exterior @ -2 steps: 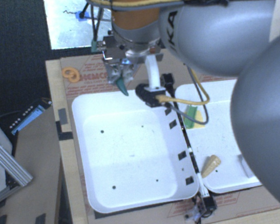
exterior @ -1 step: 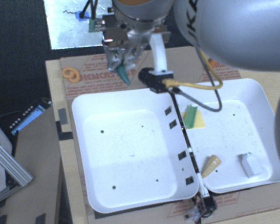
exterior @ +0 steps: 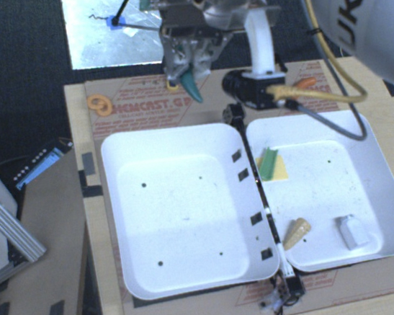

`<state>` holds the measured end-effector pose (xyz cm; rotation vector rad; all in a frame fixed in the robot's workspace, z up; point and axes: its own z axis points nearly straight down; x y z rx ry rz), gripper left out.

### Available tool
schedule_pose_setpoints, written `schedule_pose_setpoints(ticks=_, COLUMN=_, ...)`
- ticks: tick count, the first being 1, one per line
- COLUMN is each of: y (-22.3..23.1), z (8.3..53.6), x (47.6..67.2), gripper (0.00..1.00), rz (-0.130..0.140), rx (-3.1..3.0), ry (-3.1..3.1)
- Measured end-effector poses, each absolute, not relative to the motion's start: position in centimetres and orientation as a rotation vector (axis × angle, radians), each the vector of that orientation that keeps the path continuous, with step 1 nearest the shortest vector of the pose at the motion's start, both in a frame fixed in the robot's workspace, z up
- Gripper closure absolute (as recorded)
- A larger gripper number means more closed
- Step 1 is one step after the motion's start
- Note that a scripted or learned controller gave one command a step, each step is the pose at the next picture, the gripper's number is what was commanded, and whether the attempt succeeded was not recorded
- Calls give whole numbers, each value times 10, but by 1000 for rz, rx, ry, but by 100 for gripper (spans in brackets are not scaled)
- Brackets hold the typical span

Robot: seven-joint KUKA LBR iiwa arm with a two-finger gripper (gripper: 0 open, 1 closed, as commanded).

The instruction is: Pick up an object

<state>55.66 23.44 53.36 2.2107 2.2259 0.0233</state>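
Gripper: the gripper (exterior: pixel 188 70) hangs above the far edge of the bench, beyond the back rim of the left bin, at the top middle of the camera view.
Gripper state: its fingers are closed on a teal, pointed object (exterior: pixel 191 85) that sticks out downward between them.
Teal object: lifted clear of both bins, over the brown cardboard (exterior: pixel 153 105) that lies under the bins, its tip pointing down and slightly to the right.
Left bin: the left bin (exterior: pixel 126 199) is a shallow white tray with a few small dark dots on its floor.
Right bin: the right bin (exterior: pixel 374 172) sits just beside the left one, the two joined along a dark seam with clips.
Green and yellow piece: a green and yellow piece (exterior: pixel 271 164) lies in the right bin near its left wall, well apart from the gripper.
Tan piece: a tan, cone-like piece (exterior: pixel 295 232) lies near the front left corner of the right bin.
White block: a small white block (exterior: pixel 351 232) lies near the front of the right bin, to the right of the tan piece.
Orange ring: an orange ring-shaped item (exterior: pixel 99 104) lies on the cardboard beyond the left bin's far left corner.
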Motion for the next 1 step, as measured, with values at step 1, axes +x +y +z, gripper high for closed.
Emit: schedule_pose_setpoints(ticks=1, y=235, z=536, x=493, gripper=100, rz=4, rx=2214, ry=2230)
